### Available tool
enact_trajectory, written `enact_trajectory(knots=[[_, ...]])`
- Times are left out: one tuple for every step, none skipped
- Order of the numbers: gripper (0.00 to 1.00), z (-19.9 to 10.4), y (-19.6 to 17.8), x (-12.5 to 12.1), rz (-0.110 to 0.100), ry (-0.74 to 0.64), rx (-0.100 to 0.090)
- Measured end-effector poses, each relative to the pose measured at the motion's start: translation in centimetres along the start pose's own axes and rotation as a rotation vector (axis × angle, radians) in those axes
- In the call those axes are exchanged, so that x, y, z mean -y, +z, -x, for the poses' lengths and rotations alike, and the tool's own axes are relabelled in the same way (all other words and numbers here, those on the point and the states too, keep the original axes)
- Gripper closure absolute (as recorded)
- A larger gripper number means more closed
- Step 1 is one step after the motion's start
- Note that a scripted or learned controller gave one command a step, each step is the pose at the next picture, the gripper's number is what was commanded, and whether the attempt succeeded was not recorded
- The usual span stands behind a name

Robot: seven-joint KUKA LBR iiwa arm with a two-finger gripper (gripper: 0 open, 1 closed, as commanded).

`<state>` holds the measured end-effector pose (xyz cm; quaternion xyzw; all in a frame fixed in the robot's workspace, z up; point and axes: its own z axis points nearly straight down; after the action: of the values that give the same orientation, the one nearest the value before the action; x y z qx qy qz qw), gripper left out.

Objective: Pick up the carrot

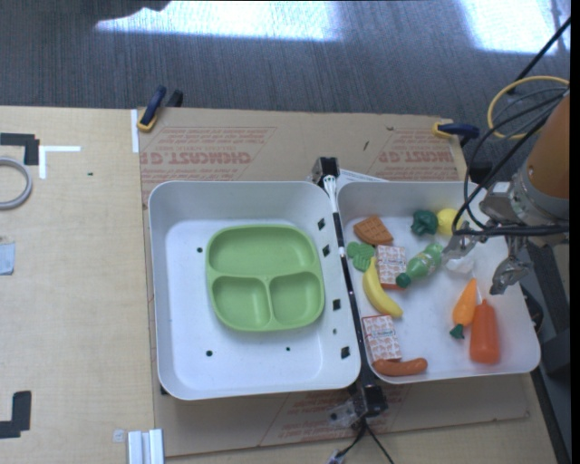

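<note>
The hand (485, 258) hangs spread and gripping nothing above the carrot (465, 305) (right bin (521, 362), beside an orange bottle (484, 333)).

Bright, even light; window glare on floor (299, 23) at top; soft shadows, slight blur overall.

Orange carrot (465, 304), yellow banana (379, 292), green plate (265, 276), white bins (172, 299).

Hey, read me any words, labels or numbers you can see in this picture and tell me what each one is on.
Red print on the cardboard sheet under the bins: upside down from this camera, too blurred to read.
Two small red-and-white cartons in the right bin: printed faces too small to read.
Nothing else legible.
</note>
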<state>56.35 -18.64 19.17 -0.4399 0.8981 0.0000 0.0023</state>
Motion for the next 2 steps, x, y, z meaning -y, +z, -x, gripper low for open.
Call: enact_trajectory(knots=[[0.00,-1.8,7.4,0.0,0.002,-0.030,-0.001],[0.00,-3.1,8.9,-0.9,-0.016,-0.045,0.022]])
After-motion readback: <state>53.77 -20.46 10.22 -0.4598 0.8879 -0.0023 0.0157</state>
